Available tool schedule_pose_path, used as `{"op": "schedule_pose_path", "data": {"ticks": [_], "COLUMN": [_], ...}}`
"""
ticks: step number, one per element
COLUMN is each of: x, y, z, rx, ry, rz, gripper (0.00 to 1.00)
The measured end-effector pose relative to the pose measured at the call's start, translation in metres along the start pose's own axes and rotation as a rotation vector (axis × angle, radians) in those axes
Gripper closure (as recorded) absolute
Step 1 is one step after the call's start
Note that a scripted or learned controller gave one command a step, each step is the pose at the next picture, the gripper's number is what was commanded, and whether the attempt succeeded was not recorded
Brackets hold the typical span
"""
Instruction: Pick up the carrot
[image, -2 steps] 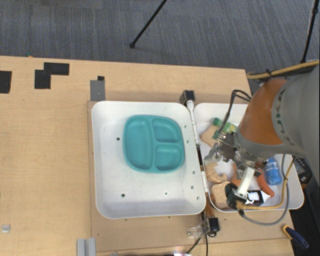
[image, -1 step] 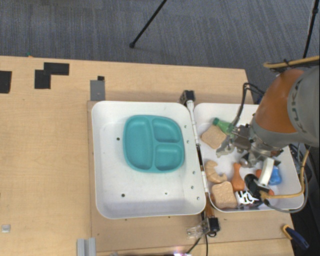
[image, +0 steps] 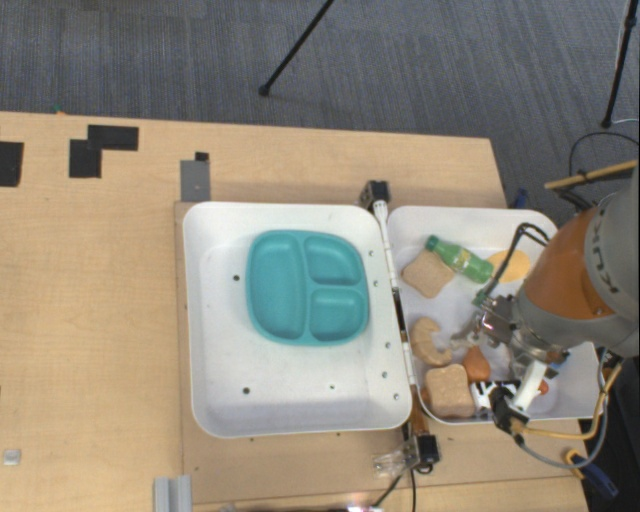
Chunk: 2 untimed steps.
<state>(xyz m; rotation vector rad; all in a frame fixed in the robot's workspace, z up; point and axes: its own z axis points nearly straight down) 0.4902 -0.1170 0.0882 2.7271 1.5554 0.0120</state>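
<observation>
Reaching in over the right-hand bin (image: 540, 222), the grey arm with its orange band hangs low above a clutter of play food near the tabletop's front right corner. The claw (image: 492, 345) sits just above the carrot (image: 479, 364), a small orange piece lying in the front half of that bin, between a round slice of bread (image: 430, 341) and the wrist hardware; whether the claw is open or closed cannot be told, and nothing can be seen held in it. A square bread slice (image: 449, 390) lies just in front of the carrot, a green bottle (image: 459, 258) and a yellow piece (image: 513, 265) toward the bin's back edge. The left bin (image: 215, 400) carries a teal divided plate (image: 305, 287). The carrot looks like light, rigid moulded plastic, smooth and likely to slip; a grip across its narrow width, near the middle, seems safest, with neighbours crowding both sides.
</observation>
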Motion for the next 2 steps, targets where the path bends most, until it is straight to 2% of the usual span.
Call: {"op": "schedule_pose_path", "data": {"ticks": [1, 2], "x": [0.003, 0.086], "y": [0.003, -0.05], "z": [-0.012, -0.099], "rx": [-0.009, 0.004], "ry": [0.004, 0.004], "rz": [-0.007, 0.037], "gripper": [1.0, 1.0]}}
